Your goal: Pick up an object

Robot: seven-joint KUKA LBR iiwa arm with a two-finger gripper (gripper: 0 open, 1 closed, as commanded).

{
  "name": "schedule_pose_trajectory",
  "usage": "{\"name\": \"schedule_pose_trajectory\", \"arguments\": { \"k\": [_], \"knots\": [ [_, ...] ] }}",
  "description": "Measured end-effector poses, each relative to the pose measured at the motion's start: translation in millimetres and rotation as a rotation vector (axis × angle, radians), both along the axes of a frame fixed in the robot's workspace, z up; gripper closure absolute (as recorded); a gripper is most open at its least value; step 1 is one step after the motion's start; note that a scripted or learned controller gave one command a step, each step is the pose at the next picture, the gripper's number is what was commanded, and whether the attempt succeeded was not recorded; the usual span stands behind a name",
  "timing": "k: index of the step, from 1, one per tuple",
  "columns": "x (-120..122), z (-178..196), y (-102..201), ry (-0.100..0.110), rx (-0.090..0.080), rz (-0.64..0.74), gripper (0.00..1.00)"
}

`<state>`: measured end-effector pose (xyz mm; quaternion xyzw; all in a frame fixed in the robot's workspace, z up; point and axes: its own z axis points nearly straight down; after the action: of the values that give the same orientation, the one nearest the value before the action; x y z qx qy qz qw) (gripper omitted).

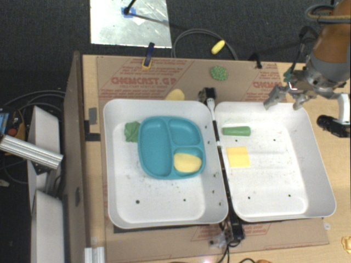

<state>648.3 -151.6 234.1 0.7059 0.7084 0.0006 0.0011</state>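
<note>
Gripper (285, 96) hangs with fingers spread and bare over the right bin (307, 163) at its one o'clock corner; green stick (236, 130) and yellow square (238, 157) lie at ten o'clock

Grey arm (328, 70) with orange band (332, 44), pale metal jaws.

Cardboard-topped bench (137, 78) with two white bins (159, 210) side by side, small green object (219, 73).
</note>
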Motion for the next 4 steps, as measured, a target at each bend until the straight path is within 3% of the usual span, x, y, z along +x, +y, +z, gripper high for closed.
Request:
{"name": "schedule_pose_trajectory", "arguments": {
  "k": [1,2,3,4],
  "knots": [
    [-39,-51,44,0.007,0.003,0.004,0.0],
    [-79,-126,70,0.01,0.003,-0.002,0.0],
    [-82,-151,50,0.004,0.001,-0.004,0.0],
    [-2,-147,-6,-0.008,-0.004,0.0,0.0]
  ]
}}
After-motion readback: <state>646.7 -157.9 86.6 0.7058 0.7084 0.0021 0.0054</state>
